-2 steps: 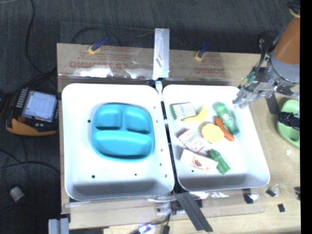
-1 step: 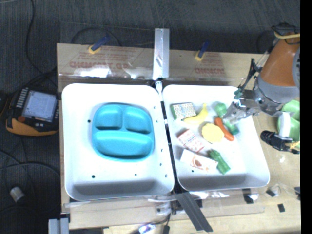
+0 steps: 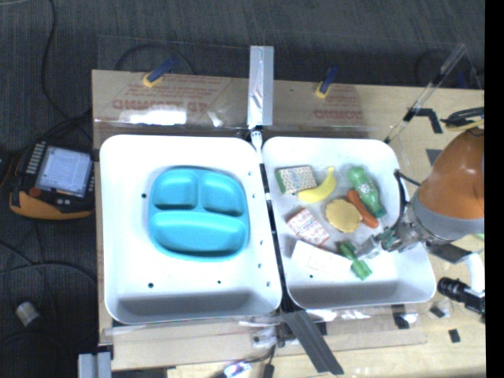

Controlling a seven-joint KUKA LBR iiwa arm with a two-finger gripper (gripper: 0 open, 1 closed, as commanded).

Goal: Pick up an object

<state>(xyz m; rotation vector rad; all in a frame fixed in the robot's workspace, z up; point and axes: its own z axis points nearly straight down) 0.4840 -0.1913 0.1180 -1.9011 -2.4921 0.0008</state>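
The right bin [image 3: 409, 286] holds several small items: a checkered box [image 3: 296, 178], a yellow banana [image 3: 320, 187], a green bottle [image 3: 366, 189], an orange carrot [image 3: 363, 209], a tan round disc [image 3: 343, 216], a red-and-white packet [image 3: 308, 225] and a white card [image 3: 316, 257]. Two small green pieces [image 3: 347, 250] [image 3: 361, 270] lie near the bin's front. My gripper [image 3: 383, 242] is low over the bin's right side, just right of the green pieces and below the carrot. The grey and orange arm [image 3: 454, 187] reaches in from the right.
The left bin [image 3: 126, 290] carries a blue divided tray [image 3: 197, 211]. A metal divider [image 3: 261, 85] stands at the back between the bins. Yellow-and-blue clamps [image 3: 158, 72] [image 3: 326, 84] sit on the bench's far edge. A handheld screen device [image 3: 55, 179] lies on the floor at left.
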